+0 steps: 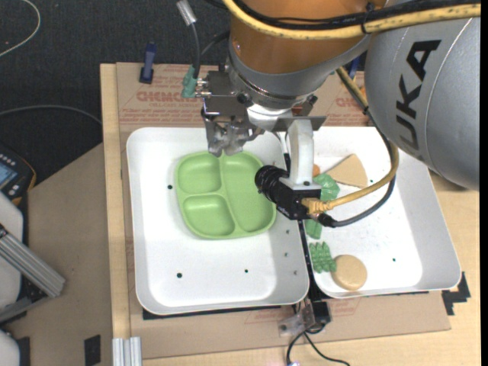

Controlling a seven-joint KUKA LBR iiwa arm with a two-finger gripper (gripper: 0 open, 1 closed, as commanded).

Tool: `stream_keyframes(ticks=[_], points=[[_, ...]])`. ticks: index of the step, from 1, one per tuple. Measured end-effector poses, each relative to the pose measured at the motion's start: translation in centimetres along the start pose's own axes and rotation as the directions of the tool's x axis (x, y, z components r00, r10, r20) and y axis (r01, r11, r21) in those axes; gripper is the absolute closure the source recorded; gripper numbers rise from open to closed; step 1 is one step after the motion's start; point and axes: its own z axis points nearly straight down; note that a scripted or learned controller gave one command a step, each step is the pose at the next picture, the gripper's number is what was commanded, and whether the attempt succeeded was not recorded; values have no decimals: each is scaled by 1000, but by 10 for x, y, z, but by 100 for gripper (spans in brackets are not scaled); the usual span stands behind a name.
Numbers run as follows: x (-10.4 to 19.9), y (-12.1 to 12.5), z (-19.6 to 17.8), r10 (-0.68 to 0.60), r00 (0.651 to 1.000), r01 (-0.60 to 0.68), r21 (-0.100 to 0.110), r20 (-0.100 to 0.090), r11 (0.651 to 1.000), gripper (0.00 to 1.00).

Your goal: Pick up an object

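A light green divided plate with three compartments lies in the left bin, towards its right side. My gripper hangs right at the plate's far rim, near the wall between its two upper compartments. The big orange and grey wrist above hides much of the gripper. From this slant I cannot tell whether it touches the rim or holds it. The plate looks flat on the bin floor.
The right bin holds a tan wedge, a tan round disc and small green pieces along its left side. A black cable fitting and yellow hose hang over the divide between the bins.
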Motion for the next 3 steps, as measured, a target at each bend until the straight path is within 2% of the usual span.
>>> stream_keyframes(ticks=[1, 2, 3], points=[[-7, -22, 19, 5, 1000, -5, 8, 5, 1000, 100], [-7, -21, -6, 5, 1000, -5, 0, 2, 1000, 100], [-8, -20, -51, 4, 1000, -4, -2, 1, 1000, 100]])
